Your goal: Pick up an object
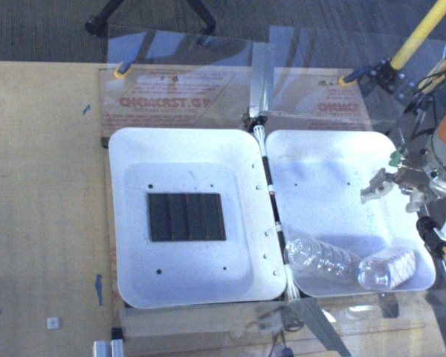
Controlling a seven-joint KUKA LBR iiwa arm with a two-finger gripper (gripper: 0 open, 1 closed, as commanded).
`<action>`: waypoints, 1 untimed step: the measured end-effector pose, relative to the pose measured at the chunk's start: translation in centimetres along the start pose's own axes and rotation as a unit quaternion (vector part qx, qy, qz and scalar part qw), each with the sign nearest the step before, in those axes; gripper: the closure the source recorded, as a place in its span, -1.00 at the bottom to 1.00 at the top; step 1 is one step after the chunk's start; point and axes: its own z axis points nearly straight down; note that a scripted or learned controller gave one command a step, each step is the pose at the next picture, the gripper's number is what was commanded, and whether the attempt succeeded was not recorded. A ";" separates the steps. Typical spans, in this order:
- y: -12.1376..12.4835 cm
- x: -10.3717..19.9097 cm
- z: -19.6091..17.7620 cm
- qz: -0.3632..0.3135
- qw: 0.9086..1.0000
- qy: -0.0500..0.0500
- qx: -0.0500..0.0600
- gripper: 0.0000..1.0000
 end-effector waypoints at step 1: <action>-3.3 -1.6 1.4 0.091 0.996 0.001 0.003 -1.00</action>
